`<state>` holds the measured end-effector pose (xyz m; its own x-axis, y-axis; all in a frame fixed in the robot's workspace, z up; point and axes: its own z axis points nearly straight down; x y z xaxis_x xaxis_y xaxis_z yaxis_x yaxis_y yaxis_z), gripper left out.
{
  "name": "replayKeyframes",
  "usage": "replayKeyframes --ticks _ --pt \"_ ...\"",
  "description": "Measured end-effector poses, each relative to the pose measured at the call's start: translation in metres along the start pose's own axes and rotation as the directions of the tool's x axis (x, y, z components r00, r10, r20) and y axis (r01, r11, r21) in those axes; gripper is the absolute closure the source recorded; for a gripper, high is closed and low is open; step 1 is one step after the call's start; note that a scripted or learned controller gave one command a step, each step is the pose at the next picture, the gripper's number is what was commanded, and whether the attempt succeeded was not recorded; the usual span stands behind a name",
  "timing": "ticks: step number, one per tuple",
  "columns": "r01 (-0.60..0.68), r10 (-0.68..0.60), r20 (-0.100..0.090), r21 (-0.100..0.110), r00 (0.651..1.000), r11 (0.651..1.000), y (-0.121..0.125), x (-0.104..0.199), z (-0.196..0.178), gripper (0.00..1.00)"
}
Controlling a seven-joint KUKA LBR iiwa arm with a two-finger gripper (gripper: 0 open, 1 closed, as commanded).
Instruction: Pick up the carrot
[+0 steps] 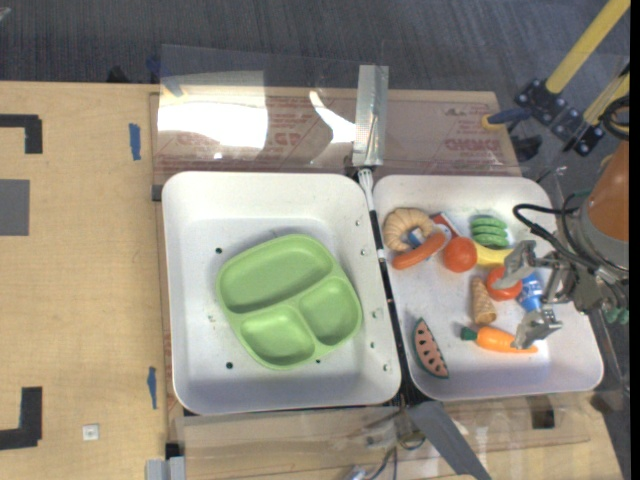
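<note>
The carrot point(492, 340) I'm after is small and orange with a green stub at its left end; it lies flat, pointing roughly left to right, on the white floor of the right bin point(570, 373), near that bin's front edge

faint reddish print on the clear sheet point(300, 128) behind the bins, too blurred to read

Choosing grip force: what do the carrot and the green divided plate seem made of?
Carrot: probably moulded plastic toy, smooth, flat orange colour, green stub end. Green divided plate: likely matte plastic, even colour, rounded moulded compartments. Neither can be confirmed by look alone.
</note>
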<state>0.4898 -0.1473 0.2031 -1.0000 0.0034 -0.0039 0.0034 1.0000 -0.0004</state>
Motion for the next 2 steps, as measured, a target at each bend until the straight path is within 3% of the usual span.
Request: replayKeyframes --ticks 1,2 --pt "0.311 -0.311 0.004 0.002 0.950 0.950 0.014 0.007 0.104 0.00" --pt "0.254 -0.254 0.005 0.003 0.967 0.967 0.024 0.001 0.112 0.00"
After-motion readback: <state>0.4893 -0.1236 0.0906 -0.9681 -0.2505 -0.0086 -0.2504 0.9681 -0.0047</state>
